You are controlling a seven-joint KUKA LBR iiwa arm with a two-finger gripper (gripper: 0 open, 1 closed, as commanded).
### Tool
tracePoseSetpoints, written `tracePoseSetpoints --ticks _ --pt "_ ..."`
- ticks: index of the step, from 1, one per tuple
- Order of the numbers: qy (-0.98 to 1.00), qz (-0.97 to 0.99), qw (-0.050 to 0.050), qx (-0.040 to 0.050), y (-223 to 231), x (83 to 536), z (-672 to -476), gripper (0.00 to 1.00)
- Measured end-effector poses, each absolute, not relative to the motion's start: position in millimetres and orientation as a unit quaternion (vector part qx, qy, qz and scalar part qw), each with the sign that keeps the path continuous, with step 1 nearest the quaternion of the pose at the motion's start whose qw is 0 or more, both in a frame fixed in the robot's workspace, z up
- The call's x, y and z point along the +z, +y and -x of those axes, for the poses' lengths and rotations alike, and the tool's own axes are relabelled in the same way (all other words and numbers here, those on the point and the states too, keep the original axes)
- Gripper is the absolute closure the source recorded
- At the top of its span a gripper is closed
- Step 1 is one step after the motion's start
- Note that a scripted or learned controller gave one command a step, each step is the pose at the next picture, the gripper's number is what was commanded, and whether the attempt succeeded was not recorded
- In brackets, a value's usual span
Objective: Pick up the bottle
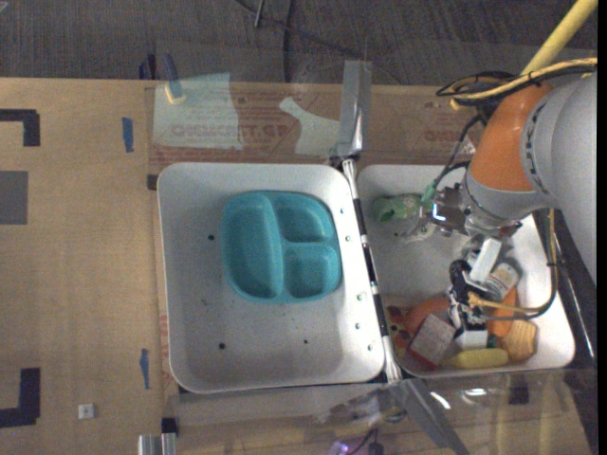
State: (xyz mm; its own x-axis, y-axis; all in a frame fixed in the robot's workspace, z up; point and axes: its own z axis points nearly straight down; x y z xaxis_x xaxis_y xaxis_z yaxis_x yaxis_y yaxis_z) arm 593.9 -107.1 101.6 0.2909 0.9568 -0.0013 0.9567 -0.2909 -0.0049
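Bottle (pixel 394 207) of rounded, translucent green plastic sits beside gripper (pixel 426 213).

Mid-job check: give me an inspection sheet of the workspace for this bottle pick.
Surface: brown bench bearing a left bin and a right bin, both white.
Job's things: green bottle in the right bin's upper left corner.
Clutter: teal divided plate in the left bin; pile of orange, grey and yellow items along the right bin's lower edge.
Grippers: gripper right beside the bottle; grasp cannot be told.
Cables: yellow cable above the arm; black cables on the floor.
Surroundings: blue tape marks, clear sheet.
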Motion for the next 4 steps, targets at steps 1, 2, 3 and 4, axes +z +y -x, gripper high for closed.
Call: tracePoseSetpoints --ticks 1,2,3,4 --pt "-0.594 0.804 0.012 0.0072 -144 88 -640.8 0.0" --pt "-0.468 0.883 0.025 0.0247 -144 87 -648.3 0.0" --pt "-0.46 0.887 0.035 0.0309 -150 87 -655.0 0.0" --pt "-0.454 0.89 0.039 0.0308 -155 87 -656.1 0.0"
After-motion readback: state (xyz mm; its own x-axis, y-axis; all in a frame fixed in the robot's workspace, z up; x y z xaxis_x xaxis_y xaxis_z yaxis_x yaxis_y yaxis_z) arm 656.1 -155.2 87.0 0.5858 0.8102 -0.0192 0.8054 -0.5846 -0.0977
